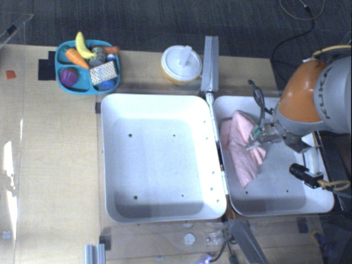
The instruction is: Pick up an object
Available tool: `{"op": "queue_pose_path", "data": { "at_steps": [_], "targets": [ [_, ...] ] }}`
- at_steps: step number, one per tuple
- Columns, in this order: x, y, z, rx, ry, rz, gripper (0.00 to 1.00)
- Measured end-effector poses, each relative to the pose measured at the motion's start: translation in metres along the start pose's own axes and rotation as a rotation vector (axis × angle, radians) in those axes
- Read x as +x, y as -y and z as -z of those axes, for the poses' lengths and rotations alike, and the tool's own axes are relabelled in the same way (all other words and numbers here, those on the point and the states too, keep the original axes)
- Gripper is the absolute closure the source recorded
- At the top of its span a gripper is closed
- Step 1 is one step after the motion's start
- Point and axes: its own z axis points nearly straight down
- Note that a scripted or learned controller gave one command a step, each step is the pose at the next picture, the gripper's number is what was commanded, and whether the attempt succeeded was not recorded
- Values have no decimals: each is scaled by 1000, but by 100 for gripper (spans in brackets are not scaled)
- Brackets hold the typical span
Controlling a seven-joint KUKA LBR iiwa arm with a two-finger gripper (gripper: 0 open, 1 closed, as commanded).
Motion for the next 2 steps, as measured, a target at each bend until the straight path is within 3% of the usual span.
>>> {"op": "queue_pose_path", "data": {
  "at_steps": [1,2],
  "targets": [
    [-11,24,-8,7,-3,151,100],
    [37,-43,80,21,-7,7,100]
  ]
}}
